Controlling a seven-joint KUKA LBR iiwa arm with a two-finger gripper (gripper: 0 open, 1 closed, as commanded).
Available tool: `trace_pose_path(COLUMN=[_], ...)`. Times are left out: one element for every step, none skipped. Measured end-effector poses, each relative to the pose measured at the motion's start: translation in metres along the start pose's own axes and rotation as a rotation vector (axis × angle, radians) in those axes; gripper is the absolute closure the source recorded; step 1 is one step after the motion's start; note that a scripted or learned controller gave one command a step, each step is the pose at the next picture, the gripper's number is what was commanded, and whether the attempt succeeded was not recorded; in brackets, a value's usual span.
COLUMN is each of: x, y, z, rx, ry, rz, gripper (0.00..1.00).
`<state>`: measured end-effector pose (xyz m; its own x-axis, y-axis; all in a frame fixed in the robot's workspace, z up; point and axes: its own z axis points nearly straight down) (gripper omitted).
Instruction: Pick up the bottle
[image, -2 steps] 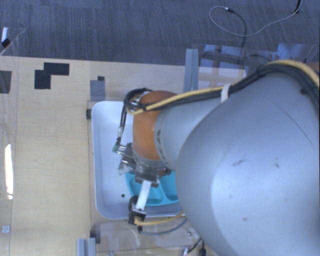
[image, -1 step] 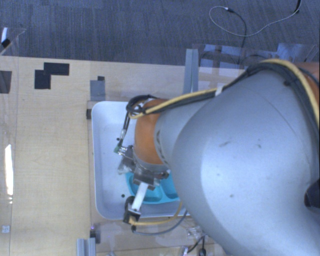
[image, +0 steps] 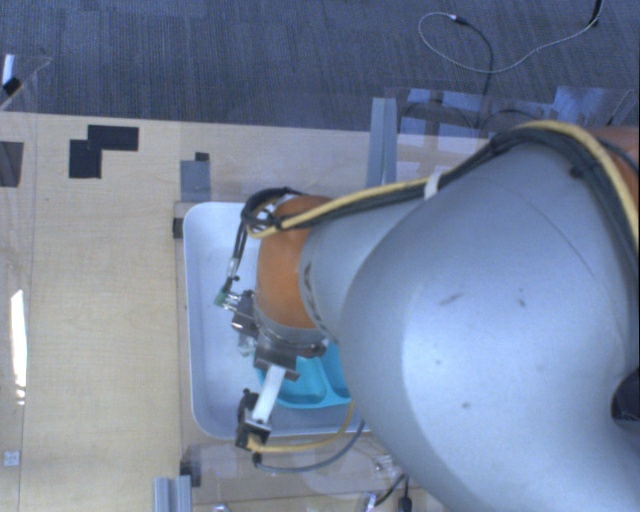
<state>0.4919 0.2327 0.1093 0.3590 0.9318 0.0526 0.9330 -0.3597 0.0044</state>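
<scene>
Grey arm over left white bin; gripper just beside a blue item (mostly covered). Gripper state: cannot tell.

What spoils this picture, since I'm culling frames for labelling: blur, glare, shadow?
Camera view: the grey arm looms near the lens and looks soft. The white bin is evenly lit, dimming slightly under the wrist. A bright glare streak crosses the bench at the left edge. The blue thing is mostly covered.

White bin, grey arm with orange band, bright blue thing, pale wood bench
</scene>
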Motion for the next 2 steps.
trace_pose_path(x=[0.037, -0.036], y=[0.074, 0.011], z=[-0.125, -0.143], rx=[0.0, -0.001], ry=[-0.054, -0.055], rz=[0.21, 0.303], gripper=[1.0, 1.0])
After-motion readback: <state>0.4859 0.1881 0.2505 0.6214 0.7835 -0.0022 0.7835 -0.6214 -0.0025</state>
